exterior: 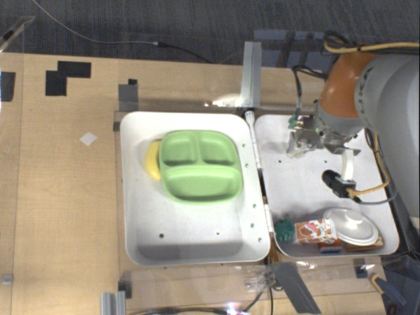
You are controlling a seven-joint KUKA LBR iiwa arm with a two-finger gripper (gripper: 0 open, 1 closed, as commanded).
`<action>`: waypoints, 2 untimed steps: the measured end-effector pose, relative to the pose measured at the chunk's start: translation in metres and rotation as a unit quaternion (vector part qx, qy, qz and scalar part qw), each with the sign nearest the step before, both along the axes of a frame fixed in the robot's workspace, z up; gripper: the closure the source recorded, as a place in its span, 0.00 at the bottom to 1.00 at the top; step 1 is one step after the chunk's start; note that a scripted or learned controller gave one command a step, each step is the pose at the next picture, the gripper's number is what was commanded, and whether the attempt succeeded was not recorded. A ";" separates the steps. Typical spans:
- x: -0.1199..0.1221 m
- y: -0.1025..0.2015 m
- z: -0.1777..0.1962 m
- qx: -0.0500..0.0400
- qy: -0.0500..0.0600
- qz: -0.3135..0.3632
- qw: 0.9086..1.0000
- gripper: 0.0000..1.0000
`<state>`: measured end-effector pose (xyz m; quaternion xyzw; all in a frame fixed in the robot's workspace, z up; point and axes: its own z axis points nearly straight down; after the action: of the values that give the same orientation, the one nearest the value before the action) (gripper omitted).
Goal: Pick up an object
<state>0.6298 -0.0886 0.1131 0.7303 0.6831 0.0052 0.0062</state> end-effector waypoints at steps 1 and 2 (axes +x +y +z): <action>0.000 0.000 0.000 0.000 0.000 0.000 1.000 0.00; 0.029 0.006 -0.027 0.000 0.005 0.059 0.998 0.00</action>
<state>0.6584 -0.0830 0.0865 0.6885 0.7252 0.0016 0.0028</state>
